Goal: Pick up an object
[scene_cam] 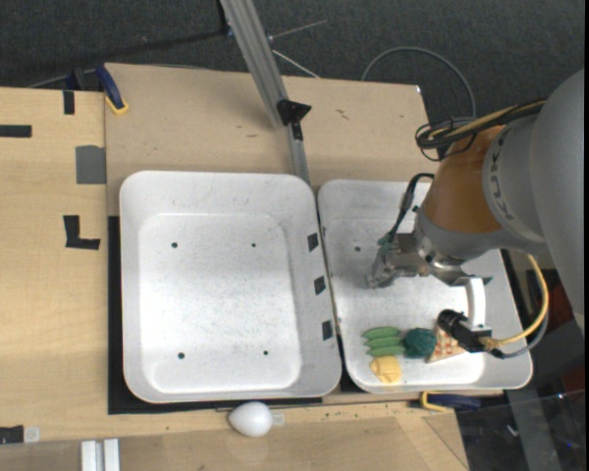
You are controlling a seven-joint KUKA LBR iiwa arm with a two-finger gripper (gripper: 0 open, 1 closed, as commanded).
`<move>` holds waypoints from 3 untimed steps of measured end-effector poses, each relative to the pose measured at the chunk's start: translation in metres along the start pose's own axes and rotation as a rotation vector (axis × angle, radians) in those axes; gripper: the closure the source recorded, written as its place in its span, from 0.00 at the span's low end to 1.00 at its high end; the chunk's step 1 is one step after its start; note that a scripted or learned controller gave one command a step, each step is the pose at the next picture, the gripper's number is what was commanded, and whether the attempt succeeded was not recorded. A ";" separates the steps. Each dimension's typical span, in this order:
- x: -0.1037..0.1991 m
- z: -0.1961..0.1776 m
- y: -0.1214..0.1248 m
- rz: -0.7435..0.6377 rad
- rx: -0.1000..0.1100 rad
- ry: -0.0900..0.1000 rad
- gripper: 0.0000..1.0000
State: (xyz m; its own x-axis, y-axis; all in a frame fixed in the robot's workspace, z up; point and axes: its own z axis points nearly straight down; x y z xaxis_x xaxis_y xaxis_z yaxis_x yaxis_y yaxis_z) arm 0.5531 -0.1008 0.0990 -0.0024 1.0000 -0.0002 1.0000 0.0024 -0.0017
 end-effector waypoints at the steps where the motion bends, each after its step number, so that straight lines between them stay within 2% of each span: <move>1: 0.007 -0.061 0.003 0.000 -0.006 0.000 1.00; 3: 0.006 -0.133 0.002 0.001 -0.004 0.000 1.00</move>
